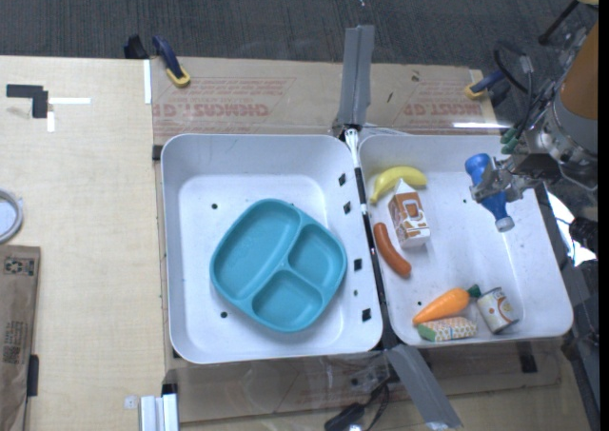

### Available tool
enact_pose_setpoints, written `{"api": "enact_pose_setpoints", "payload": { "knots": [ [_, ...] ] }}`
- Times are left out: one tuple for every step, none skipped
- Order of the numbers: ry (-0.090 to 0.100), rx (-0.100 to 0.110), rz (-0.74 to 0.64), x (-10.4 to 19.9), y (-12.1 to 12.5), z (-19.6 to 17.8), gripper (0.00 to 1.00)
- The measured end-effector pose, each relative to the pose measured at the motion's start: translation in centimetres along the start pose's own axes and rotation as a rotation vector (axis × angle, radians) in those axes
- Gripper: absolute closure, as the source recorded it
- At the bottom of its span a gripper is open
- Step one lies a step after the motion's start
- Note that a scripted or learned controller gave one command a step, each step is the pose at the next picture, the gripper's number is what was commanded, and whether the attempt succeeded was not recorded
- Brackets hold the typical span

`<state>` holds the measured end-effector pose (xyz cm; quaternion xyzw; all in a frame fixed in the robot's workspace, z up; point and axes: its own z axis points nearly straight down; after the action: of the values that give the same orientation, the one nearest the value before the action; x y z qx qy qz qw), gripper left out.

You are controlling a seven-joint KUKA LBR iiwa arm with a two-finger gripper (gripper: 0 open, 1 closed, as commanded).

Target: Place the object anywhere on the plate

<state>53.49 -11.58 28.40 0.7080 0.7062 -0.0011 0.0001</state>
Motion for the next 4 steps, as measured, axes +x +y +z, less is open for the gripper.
{"api": "enact_pose_setpoints", "payload": {
  "knots": [
    [0.001, 0.003, -0.078, 4.4, 3.0, 6.1, 1.00],
    [0.000, 0.000, -0.097, 6.5, 3.7, 2.1, 1.00],
    [0.000, 0.002, -0.138, 0.2, 6.8, 7.1, 1.00],
    [0.001, 0.001, -0.334, 5.7, 4.1, 9.3, 1.00]
  ]
}}
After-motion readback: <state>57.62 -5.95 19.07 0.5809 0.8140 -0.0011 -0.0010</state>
